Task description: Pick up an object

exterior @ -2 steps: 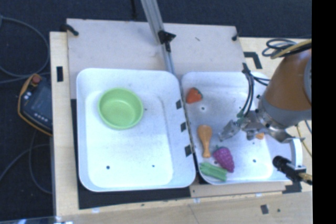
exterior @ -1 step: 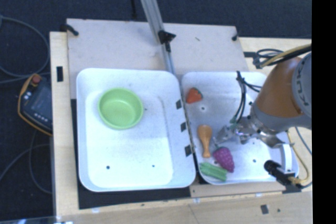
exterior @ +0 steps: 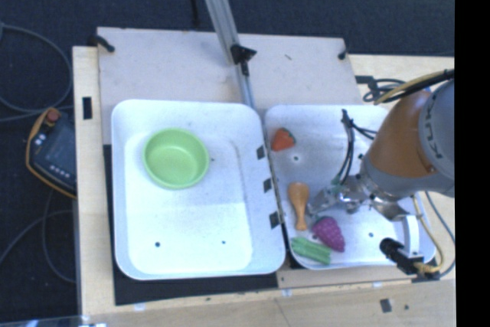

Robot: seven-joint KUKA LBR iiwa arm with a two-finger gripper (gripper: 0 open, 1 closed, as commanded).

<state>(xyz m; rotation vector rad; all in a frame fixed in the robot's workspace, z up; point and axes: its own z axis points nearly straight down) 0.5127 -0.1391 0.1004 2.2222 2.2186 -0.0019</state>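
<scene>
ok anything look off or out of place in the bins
Nothing looks spilled or broken. The green bowl sits upright alone in the left bin. In the right bin, the green piece lies at the front rim beside the purple grapes, tight in the corner.

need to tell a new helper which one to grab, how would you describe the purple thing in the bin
Look in the right bin, the one the arm reaches into, near its front edge. The purple grape bunch lies between the tan drumstick and the green vegetable; it is the only purple, bumpy item.
</scene>
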